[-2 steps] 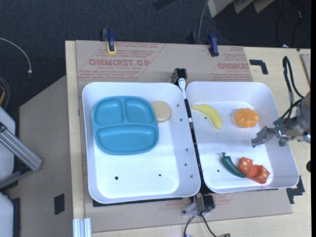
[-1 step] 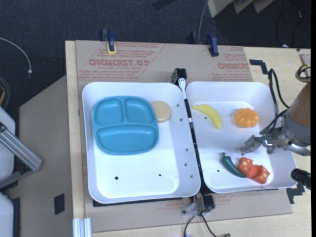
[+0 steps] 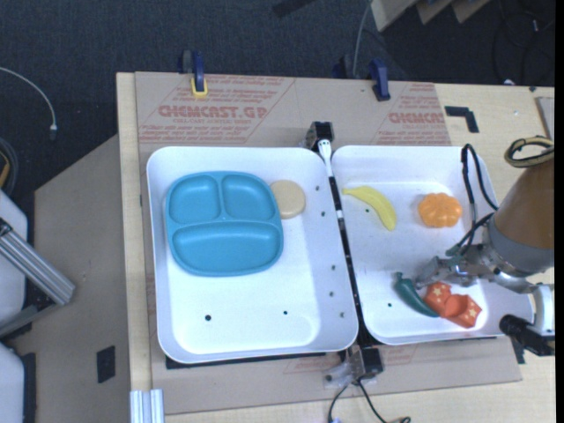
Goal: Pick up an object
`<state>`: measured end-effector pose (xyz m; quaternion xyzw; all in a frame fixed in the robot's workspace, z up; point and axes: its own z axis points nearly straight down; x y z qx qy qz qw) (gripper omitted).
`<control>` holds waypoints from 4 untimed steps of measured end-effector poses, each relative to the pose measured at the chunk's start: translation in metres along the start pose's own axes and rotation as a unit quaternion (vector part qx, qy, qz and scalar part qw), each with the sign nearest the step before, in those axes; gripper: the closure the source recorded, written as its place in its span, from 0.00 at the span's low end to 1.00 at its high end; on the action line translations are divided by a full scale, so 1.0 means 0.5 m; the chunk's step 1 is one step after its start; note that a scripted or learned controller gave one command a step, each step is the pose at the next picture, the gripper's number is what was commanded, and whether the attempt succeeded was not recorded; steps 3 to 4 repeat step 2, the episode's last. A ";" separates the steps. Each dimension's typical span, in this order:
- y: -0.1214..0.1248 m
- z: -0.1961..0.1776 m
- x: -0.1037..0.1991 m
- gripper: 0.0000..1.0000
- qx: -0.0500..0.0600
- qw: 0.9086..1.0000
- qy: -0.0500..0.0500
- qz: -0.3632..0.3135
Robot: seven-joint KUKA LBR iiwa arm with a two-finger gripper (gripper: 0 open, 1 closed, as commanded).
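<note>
The right bin (image 3: 377,258) holds a yellow banana (image 3: 374,205), an orange round fruit (image 3: 439,210) and, near its front edge, a red pepper (image 3: 455,306) with a dark green piece (image 3: 409,294) lying against its left side. My gripper (image 3: 443,273) is low in this bin, just above and touching or nearly touching the red pepper and the green piece. The arm (image 3: 529,218) comes in from the right and hides the bin's right wall. Nothing is visibly lifted.
In the left bin (image 3: 256,311), a blue divided plate (image 3: 225,223) lies at the back left with a beige round cookie (image 3: 288,198) beside it. A black divider bar (image 3: 335,210) runs between the bins. Blue clamps (image 3: 379,77) sit on the bench's far edge.
</note>
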<state>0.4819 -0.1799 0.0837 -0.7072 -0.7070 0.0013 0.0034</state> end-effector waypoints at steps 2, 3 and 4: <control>-0.003 -0.120 0.012 1.00 -0.006 1.000 -0.003 -0.001; -0.003 -0.120 0.012 1.00 -0.006 1.000 -0.003 -0.001; -0.003 -0.120 0.012 1.00 -0.006 1.000 -0.003 -0.001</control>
